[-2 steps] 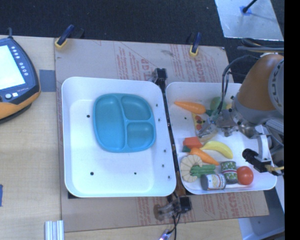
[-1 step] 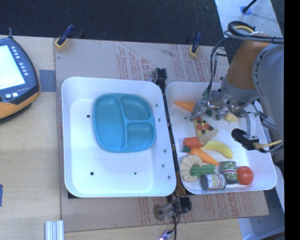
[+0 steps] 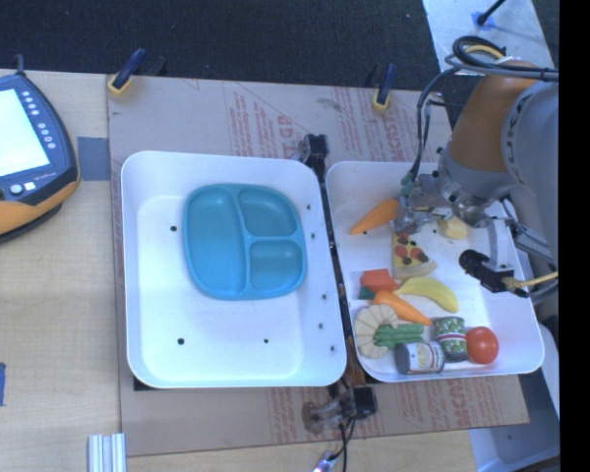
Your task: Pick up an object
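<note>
The right bin (image 3: 346, 180) holds several toy foods. An orange carrot (image 3: 374, 216) lies at its upper left, and a pizza slice (image 3: 411, 257) sits just below the middle. A small pale piece (image 3: 456, 228) is partly hidden under the wrist. My gripper (image 3: 414, 220) hangs low over the bin's upper middle, just right of the carrot's thick end and right above the pizza slice. I see nothing lifted off the bin floor.
Lower in the right bin lie a banana (image 3: 429, 293), a second carrot (image 3: 403, 308), a round cracker (image 3: 371, 328), two small cans (image 3: 420, 358) and a tomato (image 3: 482, 345). The left bin (image 3: 152, 342) bears a blue divided plate (image 3: 244, 240). A tablet (image 3: 15, 155) sits far left.
</note>
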Motion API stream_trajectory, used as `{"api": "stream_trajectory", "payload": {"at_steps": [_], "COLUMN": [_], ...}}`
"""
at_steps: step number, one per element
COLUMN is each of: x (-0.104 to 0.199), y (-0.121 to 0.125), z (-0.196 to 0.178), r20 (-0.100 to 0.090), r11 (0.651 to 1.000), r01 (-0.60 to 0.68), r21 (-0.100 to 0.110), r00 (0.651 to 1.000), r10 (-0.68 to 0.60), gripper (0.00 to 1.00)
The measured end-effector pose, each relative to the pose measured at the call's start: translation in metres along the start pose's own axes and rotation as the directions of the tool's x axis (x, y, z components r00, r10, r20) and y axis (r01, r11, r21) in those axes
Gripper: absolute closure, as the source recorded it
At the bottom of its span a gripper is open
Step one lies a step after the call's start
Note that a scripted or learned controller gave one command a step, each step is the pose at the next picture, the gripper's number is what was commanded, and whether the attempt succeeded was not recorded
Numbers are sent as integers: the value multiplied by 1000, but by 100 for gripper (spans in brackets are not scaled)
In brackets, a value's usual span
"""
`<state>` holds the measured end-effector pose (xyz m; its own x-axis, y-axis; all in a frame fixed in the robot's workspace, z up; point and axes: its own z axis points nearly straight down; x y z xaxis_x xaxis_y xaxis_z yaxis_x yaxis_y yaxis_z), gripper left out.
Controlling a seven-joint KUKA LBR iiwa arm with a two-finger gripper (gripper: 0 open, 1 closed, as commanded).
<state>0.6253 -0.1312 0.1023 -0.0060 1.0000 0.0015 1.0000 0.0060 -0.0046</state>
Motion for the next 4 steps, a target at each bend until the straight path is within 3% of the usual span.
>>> {"api": "stream_trajectory", "payload": {"at_steps": [1, 2, 3, 4], "x": [0, -8, 36, 35], "y": [0, 21, 0, 0], "z": [0, 17, 11, 0], "r20": [0, -9, 2, 2], "r11": [1000, 999, 1000, 1000], "r01": [1, -11, 1, 2], "r21": [0, 45, 0, 2], "r00": [1000, 1000, 1000, 1000], "r10": [-1, 12, -1, -2], "gripper": [0, 0, 0, 100]}}
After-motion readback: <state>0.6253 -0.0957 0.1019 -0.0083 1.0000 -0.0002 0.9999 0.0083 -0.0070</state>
